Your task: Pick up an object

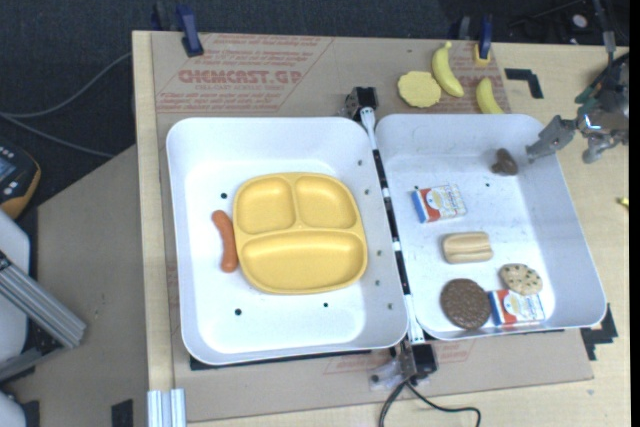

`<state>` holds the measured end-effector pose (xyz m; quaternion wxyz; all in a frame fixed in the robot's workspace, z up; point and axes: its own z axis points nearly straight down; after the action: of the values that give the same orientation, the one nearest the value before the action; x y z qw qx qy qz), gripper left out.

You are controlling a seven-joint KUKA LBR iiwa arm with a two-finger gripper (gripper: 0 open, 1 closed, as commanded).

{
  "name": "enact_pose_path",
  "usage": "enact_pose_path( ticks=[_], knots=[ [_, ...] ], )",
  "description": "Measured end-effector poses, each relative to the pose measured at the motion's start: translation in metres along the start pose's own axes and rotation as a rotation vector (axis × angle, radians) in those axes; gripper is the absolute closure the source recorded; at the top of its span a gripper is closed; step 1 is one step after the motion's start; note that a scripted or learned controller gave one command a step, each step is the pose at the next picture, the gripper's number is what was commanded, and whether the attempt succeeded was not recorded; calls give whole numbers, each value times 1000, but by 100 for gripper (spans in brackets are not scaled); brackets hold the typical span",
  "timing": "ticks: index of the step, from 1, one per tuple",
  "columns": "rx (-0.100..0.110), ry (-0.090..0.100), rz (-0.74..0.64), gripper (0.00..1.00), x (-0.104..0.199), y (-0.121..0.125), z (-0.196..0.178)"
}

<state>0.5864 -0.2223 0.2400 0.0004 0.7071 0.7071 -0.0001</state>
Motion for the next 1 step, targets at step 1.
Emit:
enact_pose_path(
  ticks=[1],
  knots=[
    [13, 8, -6, 0, 77, -13, 140]
  ],
)
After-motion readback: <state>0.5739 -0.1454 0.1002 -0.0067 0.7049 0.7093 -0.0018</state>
